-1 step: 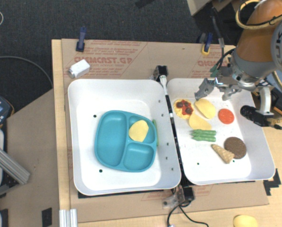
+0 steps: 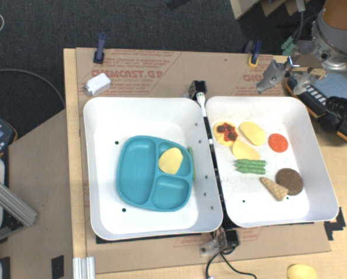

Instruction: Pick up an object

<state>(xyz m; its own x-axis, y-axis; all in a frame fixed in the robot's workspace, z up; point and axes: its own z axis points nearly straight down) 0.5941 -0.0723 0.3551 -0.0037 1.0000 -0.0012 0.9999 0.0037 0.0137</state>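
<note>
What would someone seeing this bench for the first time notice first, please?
Probably the teal plastic divided tray in the left white bin, with a pale yellow food piece in its upper right compartment. Next, the cluster of toy foods in the right white bin, notably an orange-red round slice.

Bright, even overhead light – soft shadows, white bins (image 2: 97, 156) mildly glary, focus slightly soft

Counted two white bins (image 2: 97, 156), one blue tray (image 2: 139, 173), and eight food pieces (image 2: 250, 166): seven right, one left.
</note>
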